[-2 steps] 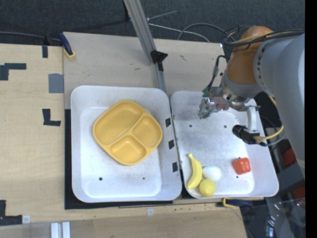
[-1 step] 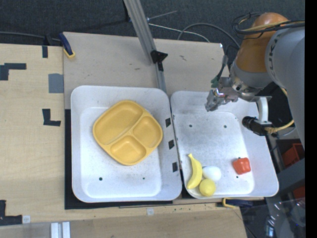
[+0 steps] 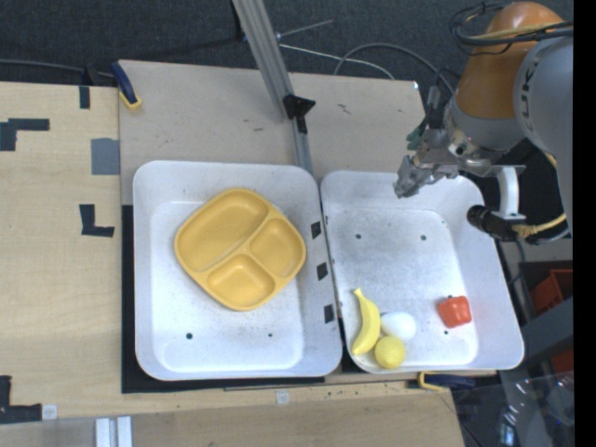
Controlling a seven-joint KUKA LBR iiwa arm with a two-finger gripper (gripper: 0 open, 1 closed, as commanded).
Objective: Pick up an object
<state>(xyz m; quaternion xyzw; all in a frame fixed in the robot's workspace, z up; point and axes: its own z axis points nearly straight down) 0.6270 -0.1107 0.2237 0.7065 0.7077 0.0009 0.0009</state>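
In the right bin, near its front edge, lie a yellow banana, a white egg-shaped object and a small yellow ball, all bunched close together. A small red-orange block sits to their right. The gripper hangs over the bin's far edge, well away from these objects, and I see nothing between its fingers. The left bin holds a yellow divided plate.
A slanted metal pole crosses the bench behind the bins. Cables trail across the bench behind the right bin. The grey arm with its orange band fills the upper right. Tape marks dot the wooden surface at left.
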